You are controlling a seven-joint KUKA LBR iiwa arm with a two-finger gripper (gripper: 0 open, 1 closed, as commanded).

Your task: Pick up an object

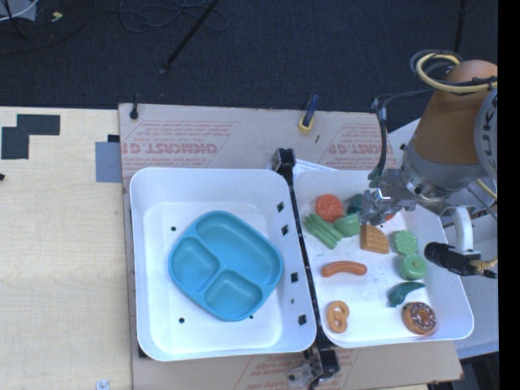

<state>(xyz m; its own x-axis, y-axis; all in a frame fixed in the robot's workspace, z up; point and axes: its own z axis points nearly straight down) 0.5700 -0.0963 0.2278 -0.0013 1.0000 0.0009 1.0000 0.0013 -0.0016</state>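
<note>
while my gripper (376, 210) hovers over right bin (463, 319), upper centre; finger state: cannot tell. nearest target: waffle (374, 240), just below. advice: descend vertically, centre over waffle, avoid green bean (322, 231).

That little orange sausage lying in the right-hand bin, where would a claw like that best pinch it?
Probably across its middle, from straight above. The sausage lies flat and nearly crosswise in the right bin, long and thin, with bare floor on both long sides, so the fingers of the gripper could close across its narrow width without bumping the pretzel or waffle.
</note>
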